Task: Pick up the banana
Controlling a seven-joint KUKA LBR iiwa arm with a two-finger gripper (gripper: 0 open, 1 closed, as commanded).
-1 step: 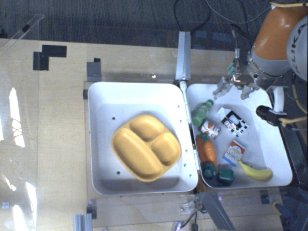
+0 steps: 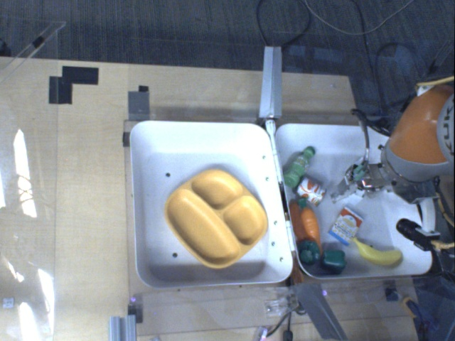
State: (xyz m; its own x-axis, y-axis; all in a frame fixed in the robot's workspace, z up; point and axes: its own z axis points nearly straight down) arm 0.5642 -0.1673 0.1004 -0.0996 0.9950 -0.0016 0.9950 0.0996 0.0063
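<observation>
Quick count from my bench: two white bins, left bin (image 2: 146,190) and right bin (image 2: 334,144). Left one has one yellow three-section plate (image 2: 215,217). In the right one I count one banana (image 2: 377,253), one green bottle (image 2: 298,164), one carrot (image 2: 307,224), one small carton (image 2: 345,226), one red-and-white can (image 2: 311,190), and two dark green blocks (image 2: 321,256). Plus one gripper (image 2: 357,177), mine.

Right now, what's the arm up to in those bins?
The grey KUKA arm with the orange band reaches in from the right over the right-hand white bin. Its end effector hovers above the middle of that bin, holding nothing visible. The curved yellow banana lies untouched near the bin's front edge, beside a small red-and-white carton. The left-hand white bin holds a yellow three-section tray.
</observation>
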